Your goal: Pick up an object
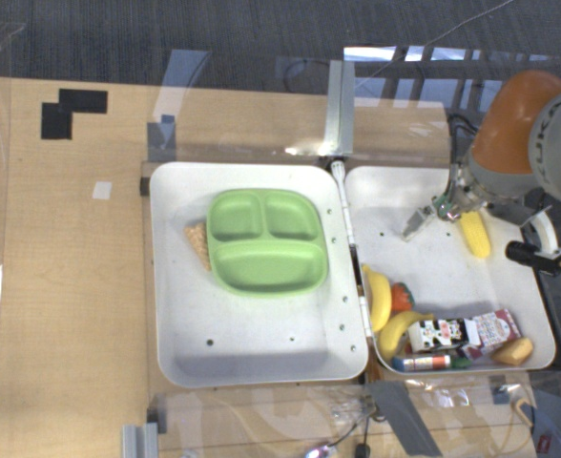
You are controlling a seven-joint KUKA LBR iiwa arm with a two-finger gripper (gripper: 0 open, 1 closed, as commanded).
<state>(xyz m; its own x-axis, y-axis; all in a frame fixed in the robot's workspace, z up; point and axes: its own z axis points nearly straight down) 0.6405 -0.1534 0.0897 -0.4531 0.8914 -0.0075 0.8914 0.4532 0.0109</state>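
- Grey and orange, the arm point(524, 132) reaches in from the right over the right bin point(395, 194), and its gripper point(431, 213) hangs low above the bin's bare white floor.
- Its two fingers look spread apart with nothing between them, so I judge the pick as not yet made (the fingertips are small and dark, so the gap is hard to read exactly).
- Nearest candidate is a yellow corn cob point(475, 234), lying just beside the gripper on its right, apart from the fingers.
- Other candidates crowd the near edge of the same bin: two bananas point(382, 301), a red tomato-like piece point(402, 299), a printed carton point(460, 332), a marker point(433, 361) and a small tan lump point(514, 351).
- Left bin point(176, 284) holds a green divided tray point(263, 240) with a cracker-like piece point(197, 243) tucked against its left side.
- What remains, as I judge it: line up over one item, close on it, and lift it clear.
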